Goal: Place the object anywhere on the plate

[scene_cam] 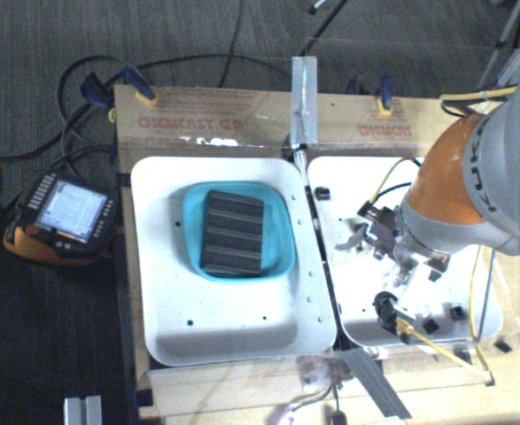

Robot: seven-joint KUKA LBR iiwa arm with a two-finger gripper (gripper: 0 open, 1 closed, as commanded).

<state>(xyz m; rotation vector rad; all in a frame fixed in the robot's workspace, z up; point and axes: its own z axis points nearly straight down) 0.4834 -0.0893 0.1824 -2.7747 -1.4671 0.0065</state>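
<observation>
A dark grey ribbed block (pixel 234 232) lies flat on the teal plate (pixel 282 239) in the middle of the left bin (pixel 162 317). It rests well inside the plate's rim, its long side running from front to back. My gripper (pixel 364 234) is over the right bin (pixel 357 326), a short way past the divider and well apart from the plate and the block. I see nothing held in it. The arm's grey body and orange band hide much of the right bin's floor.
A small black piece (pixel 322 193) lies near the right bin's back left corner, and another small dark piece (pixel 457 311) sits near its front right. A metal post (pixel 304 96) rises behind the divider. A pendant (pixel 65 212) lies on the floor to the left.
</observation>
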